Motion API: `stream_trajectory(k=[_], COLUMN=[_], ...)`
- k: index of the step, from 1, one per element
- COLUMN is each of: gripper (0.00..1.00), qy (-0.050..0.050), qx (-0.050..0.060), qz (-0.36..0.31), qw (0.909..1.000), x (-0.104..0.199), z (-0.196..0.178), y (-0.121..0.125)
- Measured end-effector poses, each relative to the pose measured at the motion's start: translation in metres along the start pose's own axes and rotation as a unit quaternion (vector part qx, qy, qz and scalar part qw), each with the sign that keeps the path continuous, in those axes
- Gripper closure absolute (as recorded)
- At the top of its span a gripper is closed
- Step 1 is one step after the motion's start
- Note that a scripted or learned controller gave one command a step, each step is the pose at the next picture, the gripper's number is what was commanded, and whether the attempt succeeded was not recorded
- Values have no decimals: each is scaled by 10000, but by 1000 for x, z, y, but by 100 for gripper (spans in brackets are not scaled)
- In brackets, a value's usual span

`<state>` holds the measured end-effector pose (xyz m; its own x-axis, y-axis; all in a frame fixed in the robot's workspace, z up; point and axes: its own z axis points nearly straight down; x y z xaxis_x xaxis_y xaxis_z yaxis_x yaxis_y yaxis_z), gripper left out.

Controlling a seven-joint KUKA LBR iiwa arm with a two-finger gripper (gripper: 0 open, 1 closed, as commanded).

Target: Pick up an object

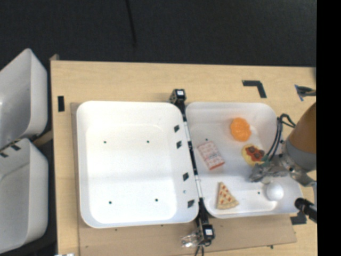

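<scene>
Where arm (303, 137) crosses, tool (259, 173) indistinct.

The gripper (259, 173) hangs low in the right bin (213, 113) between a white ball (274, 191) and a yellow-red toy (252, 153).

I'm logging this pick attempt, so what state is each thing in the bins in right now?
Orange ball: resting free, far side of right bin.
Pink packet: lying flat, untouched.
Pizza slice: lying flat, near edge.
Yellow-red toy: lying beside the gripper.
White ball: resting beside the gripper.
</scene>
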<state>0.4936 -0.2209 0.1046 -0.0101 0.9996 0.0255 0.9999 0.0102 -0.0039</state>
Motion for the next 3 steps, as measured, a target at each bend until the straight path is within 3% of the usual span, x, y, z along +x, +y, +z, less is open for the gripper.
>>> stream_trajectory(k=[1, 2, 3], gripper=[100, 100, 100], qy=[-143, -109, -133], qx=[-57, 9, 9], qz=[32, 20, 70], qw=[9999, 9999, 9999], x=[9, 78, 27], z=[-93, -41, 0], y=[1, -3, -6])
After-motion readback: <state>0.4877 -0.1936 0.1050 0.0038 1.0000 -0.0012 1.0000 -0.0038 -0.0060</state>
